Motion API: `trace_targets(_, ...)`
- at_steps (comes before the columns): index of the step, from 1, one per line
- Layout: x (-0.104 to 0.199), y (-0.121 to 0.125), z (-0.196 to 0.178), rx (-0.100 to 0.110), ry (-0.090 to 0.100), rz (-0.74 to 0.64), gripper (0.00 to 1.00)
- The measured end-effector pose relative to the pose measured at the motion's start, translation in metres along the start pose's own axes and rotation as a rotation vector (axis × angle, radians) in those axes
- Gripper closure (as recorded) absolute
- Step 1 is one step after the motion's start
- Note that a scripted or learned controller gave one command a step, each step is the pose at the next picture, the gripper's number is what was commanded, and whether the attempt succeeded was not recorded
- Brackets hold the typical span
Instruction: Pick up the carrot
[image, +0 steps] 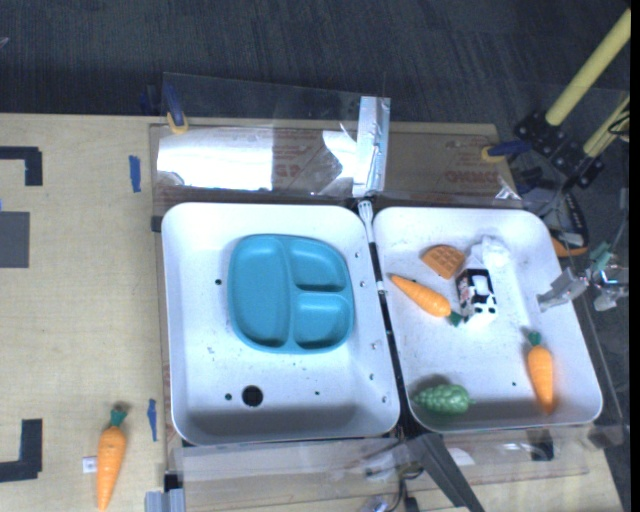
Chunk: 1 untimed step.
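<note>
Camera view, lower left: bench carrot (110, 452) lies outside the bins, long axis near vertical, leaves up-frame. In the right bin (490, 372), right carrot (540, 372) lies likewise, tip down-frame. Centre carrot (421, 296) lies diagonally, tip toward upper left. Gripper (570, 288), right edge: state cannot be told.

Three carrots (421, 296) (540, 370) (109, 455) are showing; two white bins (200, 400) (575, 400); one blue tray (290, 292); one green vegetable (442, 398); one cow figure (477, 293); one waffle (444, 261).

A pale wooden bench (70, 340) with black corner marks meets dark grey carpet (300, 40) at the far edge.
</note>
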<state>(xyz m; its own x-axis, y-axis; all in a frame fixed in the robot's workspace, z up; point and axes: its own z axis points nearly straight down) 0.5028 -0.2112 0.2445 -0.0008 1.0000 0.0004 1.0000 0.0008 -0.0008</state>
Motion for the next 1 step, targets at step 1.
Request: trace_targets(1, 0.0474, 0.025, 0.1118, 0.007, 0.002, 0.17, 0.0)
